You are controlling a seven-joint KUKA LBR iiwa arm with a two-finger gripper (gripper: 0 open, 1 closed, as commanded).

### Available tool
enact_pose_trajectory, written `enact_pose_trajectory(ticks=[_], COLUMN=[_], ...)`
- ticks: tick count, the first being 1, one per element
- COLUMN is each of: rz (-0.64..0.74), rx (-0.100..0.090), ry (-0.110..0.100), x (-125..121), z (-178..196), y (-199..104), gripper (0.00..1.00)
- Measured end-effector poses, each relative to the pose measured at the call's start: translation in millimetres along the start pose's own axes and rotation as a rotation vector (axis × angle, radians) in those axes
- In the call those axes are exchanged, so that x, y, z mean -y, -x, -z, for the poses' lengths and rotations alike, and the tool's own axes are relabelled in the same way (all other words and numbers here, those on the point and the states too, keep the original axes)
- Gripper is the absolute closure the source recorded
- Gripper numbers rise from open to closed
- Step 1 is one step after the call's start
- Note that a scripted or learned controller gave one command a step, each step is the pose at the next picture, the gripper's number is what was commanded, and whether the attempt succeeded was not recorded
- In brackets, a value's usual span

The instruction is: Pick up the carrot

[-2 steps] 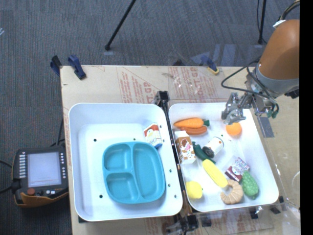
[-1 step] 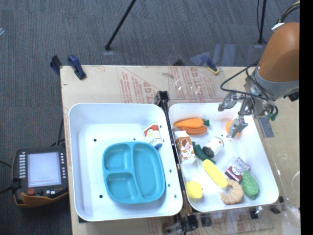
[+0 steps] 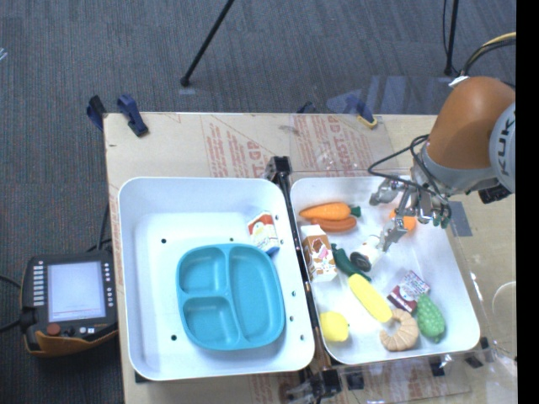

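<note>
The carrot (image 3: 327, 211), orange with a green top, lies at the far left of the right bin (image 3: 459, 268), with a second orange piece (image 3: 341, 225) right beside it. My gripper (image 3: 384, 219) hangs over the same bin to the carrot's right, roughly a finger's length away, and points left. Its fingers (image 3: 390, 239) stand spread, open, and the carrot is not between them. A small orange spot (image 3: 408, 220) shows near the fingers' base; I cannot tell what it is.
The right bin also holds a juice carton (image 3: 318, 255), a dark green piece (image 3: 345, 259), a yellow corn cob (image 3: 369, 298), a lemon (image 3: 334, 326), a bread roll (image 3: 398, 333), a green bumpy fruit (image 3: 430, 316) and a red packet (image 3: 408, 289). The left bin (image 3: 147, 225) holds a blue divided plate (image 3: 230, 295) and a small carton (image 3: 264, 232).
</note>
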State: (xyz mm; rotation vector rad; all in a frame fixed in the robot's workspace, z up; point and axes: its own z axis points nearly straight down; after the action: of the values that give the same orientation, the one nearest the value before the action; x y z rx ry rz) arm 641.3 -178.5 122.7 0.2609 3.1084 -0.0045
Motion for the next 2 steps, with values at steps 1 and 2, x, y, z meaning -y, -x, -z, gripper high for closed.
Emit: enact_pose_trajectory(ticks=[1,2], rz=[-0.196,-0.191], rx=[-0.014,-0.012], ry=[0.000,0.002], x=[33,30], z=[-32,-21], y=[-2,0], gripper=[0.00,1.00])
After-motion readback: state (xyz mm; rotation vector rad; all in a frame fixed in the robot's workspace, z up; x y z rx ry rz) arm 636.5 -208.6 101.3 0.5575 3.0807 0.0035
